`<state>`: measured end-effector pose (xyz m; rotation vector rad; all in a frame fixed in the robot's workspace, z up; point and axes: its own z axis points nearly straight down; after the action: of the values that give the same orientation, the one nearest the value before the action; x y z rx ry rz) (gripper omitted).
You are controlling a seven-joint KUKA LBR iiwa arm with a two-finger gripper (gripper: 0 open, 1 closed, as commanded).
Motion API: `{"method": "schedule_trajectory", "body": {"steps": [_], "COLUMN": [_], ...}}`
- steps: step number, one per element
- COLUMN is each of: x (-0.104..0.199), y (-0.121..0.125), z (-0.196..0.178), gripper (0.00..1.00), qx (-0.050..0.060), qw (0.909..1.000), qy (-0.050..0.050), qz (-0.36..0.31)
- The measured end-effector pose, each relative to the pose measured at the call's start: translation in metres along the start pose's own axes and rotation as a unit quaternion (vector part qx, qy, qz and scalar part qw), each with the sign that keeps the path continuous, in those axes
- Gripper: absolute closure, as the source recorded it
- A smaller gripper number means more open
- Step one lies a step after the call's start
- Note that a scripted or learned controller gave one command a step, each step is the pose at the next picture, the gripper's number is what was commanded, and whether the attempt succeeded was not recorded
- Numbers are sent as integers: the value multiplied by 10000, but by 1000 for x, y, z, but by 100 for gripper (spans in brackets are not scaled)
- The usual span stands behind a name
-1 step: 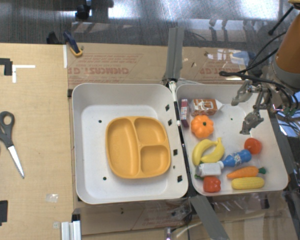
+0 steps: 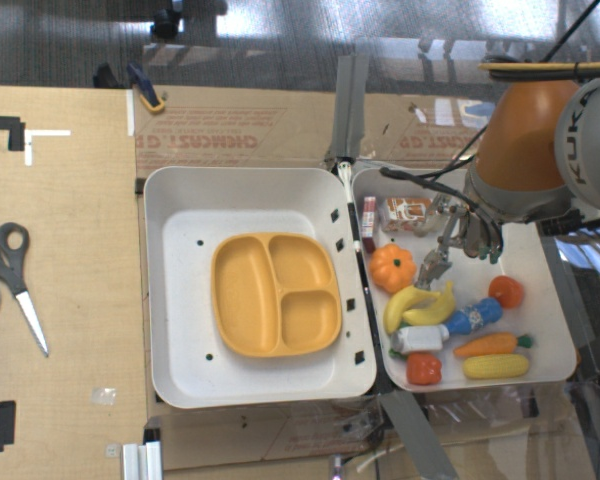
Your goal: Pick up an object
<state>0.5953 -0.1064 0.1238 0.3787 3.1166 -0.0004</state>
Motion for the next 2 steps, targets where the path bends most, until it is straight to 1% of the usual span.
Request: {"method": "schedule_trajectory", "body": {"steps": [1,2], "x": [-1,78], "y": [-91,-138], "z": [30,26], "gripper": [0,0], "qx": [1,-5], "qw": [9997,9913], "qy": [-5,-85], "qz": [247,1315]}}
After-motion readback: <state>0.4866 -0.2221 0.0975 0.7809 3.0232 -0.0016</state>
